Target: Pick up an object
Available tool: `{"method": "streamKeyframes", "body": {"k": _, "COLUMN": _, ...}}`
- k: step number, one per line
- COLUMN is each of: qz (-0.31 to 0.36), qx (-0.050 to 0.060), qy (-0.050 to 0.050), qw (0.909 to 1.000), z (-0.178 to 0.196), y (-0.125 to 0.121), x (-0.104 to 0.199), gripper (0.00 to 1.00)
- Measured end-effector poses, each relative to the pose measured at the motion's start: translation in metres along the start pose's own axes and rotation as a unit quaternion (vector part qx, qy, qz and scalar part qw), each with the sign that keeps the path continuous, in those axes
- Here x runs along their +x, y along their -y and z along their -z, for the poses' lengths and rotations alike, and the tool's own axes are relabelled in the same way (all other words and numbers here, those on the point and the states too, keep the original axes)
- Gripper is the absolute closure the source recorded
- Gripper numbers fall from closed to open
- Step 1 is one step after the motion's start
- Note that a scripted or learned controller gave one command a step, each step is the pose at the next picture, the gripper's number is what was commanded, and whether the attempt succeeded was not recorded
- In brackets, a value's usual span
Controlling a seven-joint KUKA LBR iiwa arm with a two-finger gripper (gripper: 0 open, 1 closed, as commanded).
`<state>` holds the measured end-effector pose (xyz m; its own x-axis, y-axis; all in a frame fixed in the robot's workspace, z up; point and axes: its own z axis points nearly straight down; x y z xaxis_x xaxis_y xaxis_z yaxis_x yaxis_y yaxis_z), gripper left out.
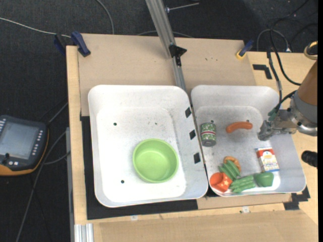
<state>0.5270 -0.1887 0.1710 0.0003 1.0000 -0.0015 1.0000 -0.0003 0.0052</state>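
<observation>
Fingers (266, 131) state unclear, beside curved orange sausage (238, 127) lying flat in right bin (222, 97).

The grey arm (309, 101) comes in from the right, its orange band sitting high at the edge above the wrist. Below and to the left of that wrist, the gripper (266, 131) points down and leftward at a slant. Its dark fingers are too small and blurred to read from here.
</observation>
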Motion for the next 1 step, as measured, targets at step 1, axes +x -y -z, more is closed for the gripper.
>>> {"method": "streamKeyframes", "body": {"k": 1, "qz": 0.001, "qx": 0.000, "qy": 0.000, "qw": 1.0000, "z": 0.0439, "y": -0.0044, "x": 0.0046, "gripper": 1.00}}
